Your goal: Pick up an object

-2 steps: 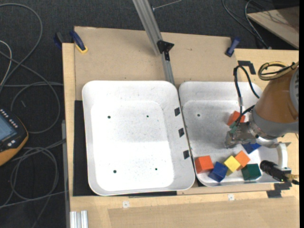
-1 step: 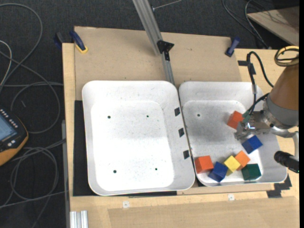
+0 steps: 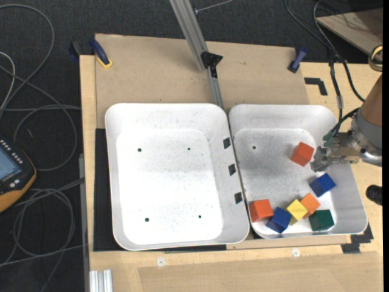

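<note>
A: Item one, the tool (image 3: 318, 156). Position?

B: It sits over the right bin (image 3: 276, 117), near that bin's right wall, at the end of the grey arm (image 3: 372, 126) that enters from the right. Whether it is wide or narrow cannot be told; the head is blurred and dark. Nothing can be seen between its tips.

A: Nearest object?

B: An orange-red block (image 3: 302, 154), tilted, just left of the tool. Touching or merely beside: cannot tell.

A: Next outward.

B: A blue block (image 3: 323, 184), just below the tool, near the right wall. Then a cluster along the bin's lower edge: a small orange block (image 3: 310, 202), a yellow block (image 3: 296, 210) touching it, a green block (image 3: 321, 220) at the lower right, a second blue block (image 3: 279, 219) left of the yellow one, and an orange block (image 3: 261, 210) at the left end of the row.

A: Other container?

B: The left bin (image 3: 121, 123), white, with dark dots on its floor, edge to edge with the right bin.

A: Surroundings?

B: Both bins rest on the surface (image 3: 152, 62), a tan board with blue clamps (image 3: 101, 53) at its far corners. A metal pole (image 3: 191, 26) slants down from the top to the seam between the bins. Black cables (image 3: 36, 181) lie on the dark floor at left, beside a handheld pendant (image 3: 12, 169).
</note>
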Robot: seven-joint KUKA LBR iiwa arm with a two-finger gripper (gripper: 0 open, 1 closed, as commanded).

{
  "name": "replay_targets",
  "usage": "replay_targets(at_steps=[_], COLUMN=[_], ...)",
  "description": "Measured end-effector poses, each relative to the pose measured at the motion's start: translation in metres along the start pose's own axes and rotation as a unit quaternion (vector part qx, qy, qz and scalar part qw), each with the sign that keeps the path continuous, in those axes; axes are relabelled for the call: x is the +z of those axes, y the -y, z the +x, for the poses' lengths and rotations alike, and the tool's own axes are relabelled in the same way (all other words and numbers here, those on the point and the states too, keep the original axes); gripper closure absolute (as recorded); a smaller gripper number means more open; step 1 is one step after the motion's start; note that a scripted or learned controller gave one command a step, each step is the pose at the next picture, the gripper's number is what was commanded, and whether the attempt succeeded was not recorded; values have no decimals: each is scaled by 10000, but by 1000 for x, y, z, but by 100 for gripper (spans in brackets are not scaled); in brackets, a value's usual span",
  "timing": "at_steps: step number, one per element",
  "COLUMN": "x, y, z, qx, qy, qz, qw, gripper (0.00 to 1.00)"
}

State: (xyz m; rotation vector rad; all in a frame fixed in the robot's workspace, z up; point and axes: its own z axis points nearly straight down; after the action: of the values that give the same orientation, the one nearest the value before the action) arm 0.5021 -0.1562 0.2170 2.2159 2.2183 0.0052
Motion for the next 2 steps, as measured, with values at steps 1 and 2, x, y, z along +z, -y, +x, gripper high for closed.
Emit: replay_targets(at_steps=[1, 2], x=[-54, -43], y=[-2, 7], z=[0, 50], qx=[-4, -21], qy=[2, -26], qz=[-8, 40], qw=[10000, 10000], gripper=[100, 100])
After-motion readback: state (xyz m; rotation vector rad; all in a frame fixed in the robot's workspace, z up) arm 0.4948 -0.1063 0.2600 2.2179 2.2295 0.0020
